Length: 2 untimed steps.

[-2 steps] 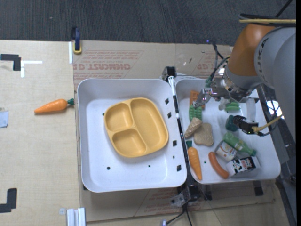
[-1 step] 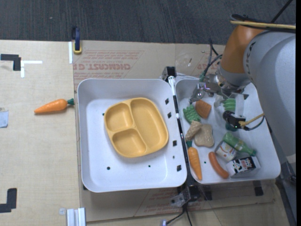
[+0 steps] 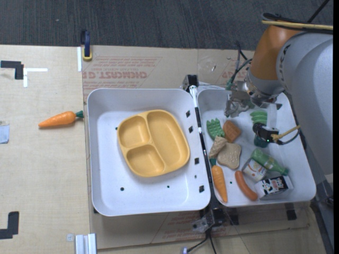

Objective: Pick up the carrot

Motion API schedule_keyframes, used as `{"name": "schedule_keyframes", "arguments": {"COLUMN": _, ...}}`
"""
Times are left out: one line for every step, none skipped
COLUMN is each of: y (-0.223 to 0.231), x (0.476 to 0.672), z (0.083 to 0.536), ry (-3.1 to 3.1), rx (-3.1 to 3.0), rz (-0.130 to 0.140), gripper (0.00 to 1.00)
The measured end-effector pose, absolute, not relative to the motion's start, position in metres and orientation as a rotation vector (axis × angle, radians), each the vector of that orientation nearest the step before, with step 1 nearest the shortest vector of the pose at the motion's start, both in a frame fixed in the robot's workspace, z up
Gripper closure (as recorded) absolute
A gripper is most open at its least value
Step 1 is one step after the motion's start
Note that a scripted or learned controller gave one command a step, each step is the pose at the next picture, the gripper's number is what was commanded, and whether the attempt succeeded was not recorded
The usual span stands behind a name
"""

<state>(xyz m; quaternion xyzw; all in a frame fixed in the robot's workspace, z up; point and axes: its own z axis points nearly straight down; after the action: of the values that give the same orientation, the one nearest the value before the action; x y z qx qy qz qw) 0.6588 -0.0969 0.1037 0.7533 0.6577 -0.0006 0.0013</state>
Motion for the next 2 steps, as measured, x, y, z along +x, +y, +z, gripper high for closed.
{"name": "schedule_keyframes", "arguments": {"y": -0.097, "x": 0.659, "z": 0.104, "ry": 2.066, "rx": 2.364, "rz": -0.002, "gripper": 0.00}}
{"name": "schedule_keyframes", "arguments": {"y": -0.095, "x": 0.605, "z": 0.092, "ry": 2.478, "rx": 1.934, "rz": -0.003, "gripper": 0.00}}
